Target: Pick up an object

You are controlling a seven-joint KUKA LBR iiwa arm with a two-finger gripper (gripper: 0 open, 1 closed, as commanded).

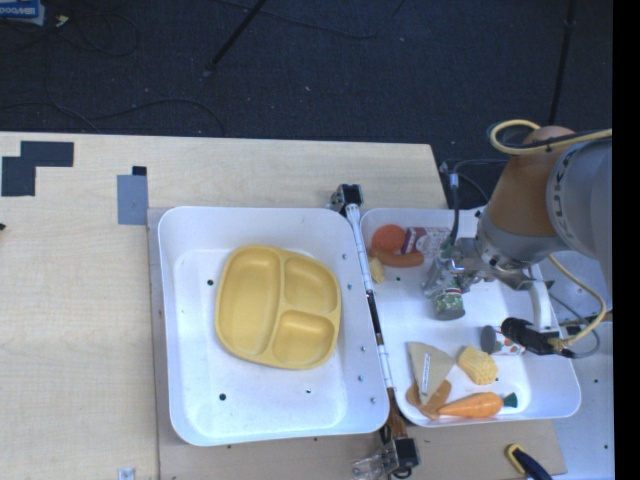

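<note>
My gripper [447,286] hangs over the upper middle of the right bin [560,393], reaching in from the grey arm with the orange band at the right. A small dark green object [449,306] sits directly beneath its tip, touching or very near it; whether it is gripped is hidden. A red-orange round item [396,245] lies at the bin's far left corner. Along the near side lie a pale cheese wedge [428,363], a yellow corn piece [478,366] and an orange carrot [470,406].
The left bin [190,368] holds a yellow divided plate [277,305]. A small yellow piece [376,270] rests against the wall between the bins. Bare white floor shows in the right bin's middle, left of the cheese wedge.
</note>
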